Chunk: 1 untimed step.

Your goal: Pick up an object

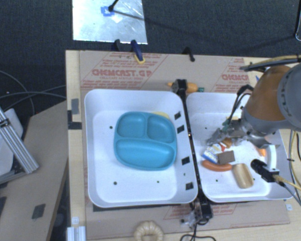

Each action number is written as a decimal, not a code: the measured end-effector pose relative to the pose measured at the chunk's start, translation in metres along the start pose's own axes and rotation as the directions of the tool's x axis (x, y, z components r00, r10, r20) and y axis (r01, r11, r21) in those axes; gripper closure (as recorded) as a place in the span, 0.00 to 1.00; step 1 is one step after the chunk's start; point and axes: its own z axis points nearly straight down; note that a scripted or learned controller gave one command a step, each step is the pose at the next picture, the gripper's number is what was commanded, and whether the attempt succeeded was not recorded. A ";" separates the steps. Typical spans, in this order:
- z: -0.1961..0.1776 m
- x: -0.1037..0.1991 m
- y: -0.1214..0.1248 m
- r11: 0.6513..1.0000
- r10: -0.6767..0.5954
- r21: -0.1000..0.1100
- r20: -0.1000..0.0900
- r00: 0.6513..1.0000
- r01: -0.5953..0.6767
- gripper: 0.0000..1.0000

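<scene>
We see two bins side by side on the worktop [215, 67]. The left bin [98, 185] holds a divided plate [143, 139] near its centre. The right bin [210, 190] holds a sausage [216, 166], a bread roll [243, 175] just right of it, and a small block [226, 157] behind the sausage.
</scene>
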 end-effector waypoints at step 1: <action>-0.013 0.000 0.003 1.000 0.000 -0.010 0.001 1.000 0.000 1.00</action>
